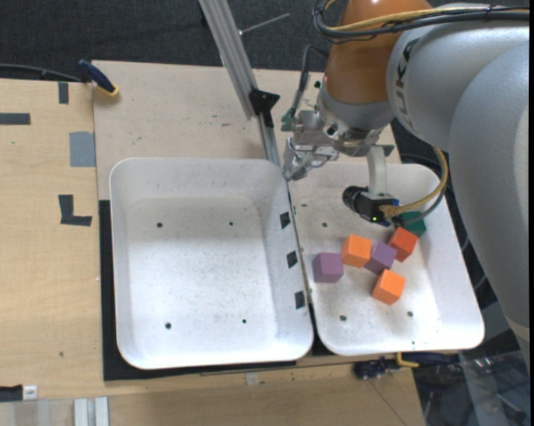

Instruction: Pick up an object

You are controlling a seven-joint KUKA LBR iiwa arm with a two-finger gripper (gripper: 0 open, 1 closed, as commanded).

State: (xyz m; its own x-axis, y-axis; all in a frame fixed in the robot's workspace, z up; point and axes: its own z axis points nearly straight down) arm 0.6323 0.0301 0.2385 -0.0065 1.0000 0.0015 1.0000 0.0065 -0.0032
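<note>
I count three orange cubes (357, 249) and two purple cubes (327, 267) in the right bin (444, 322), lower right. My gripper (295, 165) hangs at the upper centre; its jaws I cannot tell.

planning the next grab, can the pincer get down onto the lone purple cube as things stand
Probably yes: the purple cube sits apart from the other blocks with nothing over it, and the pincer hangs just above that bin's far left corner.
</note>
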